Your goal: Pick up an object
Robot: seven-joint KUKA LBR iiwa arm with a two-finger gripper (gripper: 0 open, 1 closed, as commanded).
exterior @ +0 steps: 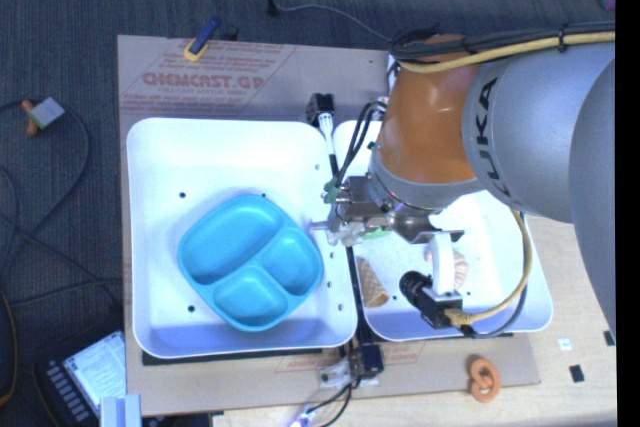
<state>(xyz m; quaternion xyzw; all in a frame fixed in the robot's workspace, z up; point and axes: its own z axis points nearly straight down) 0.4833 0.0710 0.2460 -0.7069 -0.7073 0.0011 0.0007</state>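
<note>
Camera view: the hand (350, 223) hangs low over the wall between the bins; whether it is wide or narrow I cannot tell. A tan object (374, 283) lies just below it in the right bin (535, 315), lengthwise up-down.

You've got a blue divided plate (251, 260), 3 compartments, lying flat & face up in the left bin (150, 215), turned at an angle, toward the bin's near right corner, not touching its left wall.
</note>
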